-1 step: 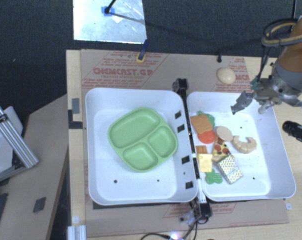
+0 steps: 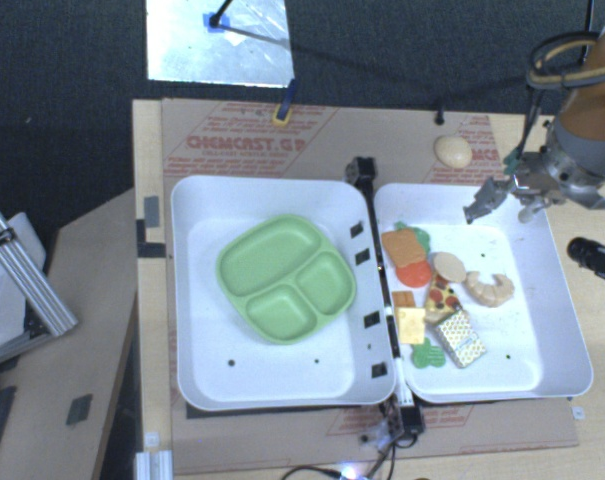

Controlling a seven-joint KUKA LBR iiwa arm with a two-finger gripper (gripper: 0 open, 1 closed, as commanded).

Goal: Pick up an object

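Over right bin's (image 2: 557, 368) far edge, hand (image 2: 504, 200) hung w/ fingers apart, nothing betw. them. Toy food pile (image 2: 437, 293) lay by bin's left wall; green tray (image 2: 285, 278) in left bin (image 2: 197, 368).

plate (image 2: 282, 278): pale green | bins (image 2: 197, 208): white | tomato slice (image 2: 412, 273): red-orange | cheese square (image 2: 410, 324): yellow

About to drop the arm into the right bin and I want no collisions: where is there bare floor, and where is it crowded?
Right bin: bare floor along the far wall under the gripper, plus the right side and near-right corner. Crowded on its left: the toy food pile by the divider. In the left bin, bare margins ring the green divided plate.
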